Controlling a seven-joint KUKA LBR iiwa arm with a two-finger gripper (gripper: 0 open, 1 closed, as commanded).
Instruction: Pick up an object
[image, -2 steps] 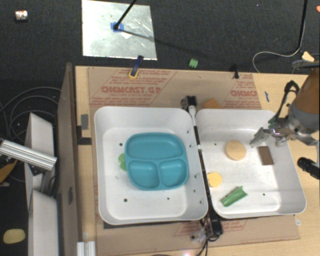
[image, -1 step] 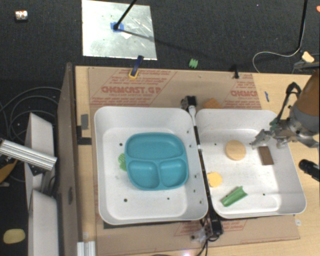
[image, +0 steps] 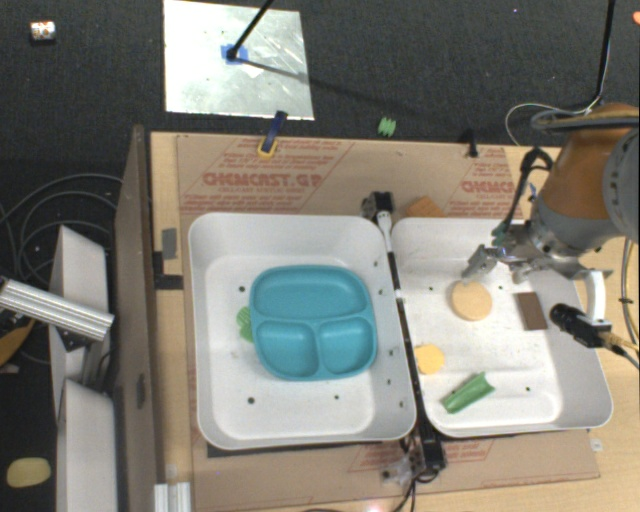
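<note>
The grey arm with the orange band is seen reaching in from the right over the right-hand shallow white bin (image: 590, 400). The two-finger gripper (image: 487, 262) hangs low at the bin's upper middle, just above and beside the flat round tan disc (image: 472, 301). The fingers appear splayed and released, with nothing seen between them — though the angle is poor and this is judged loosely.

Candidate objects in the right bin: the tan disc, nearest the gripper; a small round yellow piece (image: 430, 359) near the divider; a green wedge-shaped block (image: 467, 392) toward the front; a dark brown rectangular bar (image: 531, 310) partly under the wrist. In the left-hand white bin (image: 215, 300) a teal three-compartment plastic tray (image: 312, 320) is seen, with a small green item (image: 244, 322) tucked at its left edge.

Risks judged from here:
- The disc lies flat and thin on the bin floor; fingertips could be closed above it or slid over its rim, and nothing would be lifted.
- The gripper sits off the disc's centre, toward its upper edge — a descent from this offset could push the disc aside rather than straddle it.
- The brown bar lies close to the wrist hardware and could be nudged.
- The centre divider (image: 395, 300) is near; a drift leftward could bring a finger against it.
</note>
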